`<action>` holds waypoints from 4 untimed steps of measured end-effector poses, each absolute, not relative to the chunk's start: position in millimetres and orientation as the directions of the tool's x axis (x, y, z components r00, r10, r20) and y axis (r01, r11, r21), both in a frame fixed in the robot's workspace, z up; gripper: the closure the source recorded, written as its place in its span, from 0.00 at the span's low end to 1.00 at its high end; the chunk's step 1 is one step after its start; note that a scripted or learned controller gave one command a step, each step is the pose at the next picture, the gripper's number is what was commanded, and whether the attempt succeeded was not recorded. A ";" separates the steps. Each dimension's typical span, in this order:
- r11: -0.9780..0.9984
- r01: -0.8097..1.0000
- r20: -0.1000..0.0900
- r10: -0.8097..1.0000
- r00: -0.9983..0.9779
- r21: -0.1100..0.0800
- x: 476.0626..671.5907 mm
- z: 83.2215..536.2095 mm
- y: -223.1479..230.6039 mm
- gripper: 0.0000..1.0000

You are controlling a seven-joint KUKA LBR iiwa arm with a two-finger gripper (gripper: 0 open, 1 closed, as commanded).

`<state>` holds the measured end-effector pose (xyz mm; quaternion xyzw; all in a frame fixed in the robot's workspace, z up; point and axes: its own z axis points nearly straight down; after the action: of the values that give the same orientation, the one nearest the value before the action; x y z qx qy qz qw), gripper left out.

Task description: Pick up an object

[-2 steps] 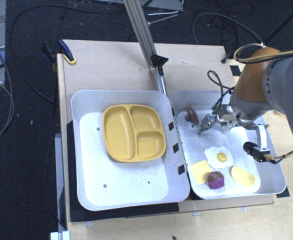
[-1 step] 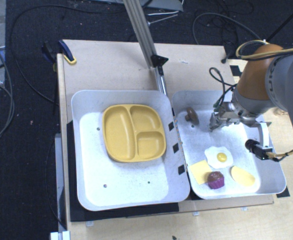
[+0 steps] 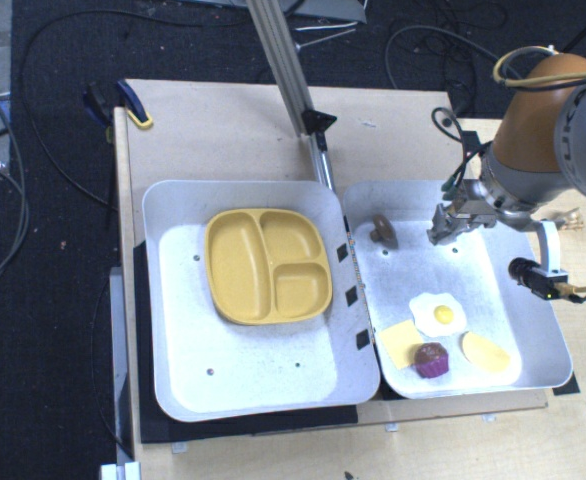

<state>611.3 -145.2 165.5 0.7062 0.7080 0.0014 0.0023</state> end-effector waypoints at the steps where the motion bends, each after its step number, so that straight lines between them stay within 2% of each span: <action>1: 0.003 1.000 -0.002 1.000 -0.003 0.007 619.9 226.5 -143.7 1.00; 2: 0.004 1.000 -0.002 1.000 -0.004 0.007 623.6 274.7 -134.8 1.00; 3: 0.008 1.000 0.001 1.000 -0.008 0.000 634.1 262.7 -77.8 1.00; 4: 0.008 1.000 0.001 1.000 -0.008 -0.002 630.7 246.9 -22.4 1.00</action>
<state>630.7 -22.4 246.9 0.7044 0.7098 -0.0002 -0.0011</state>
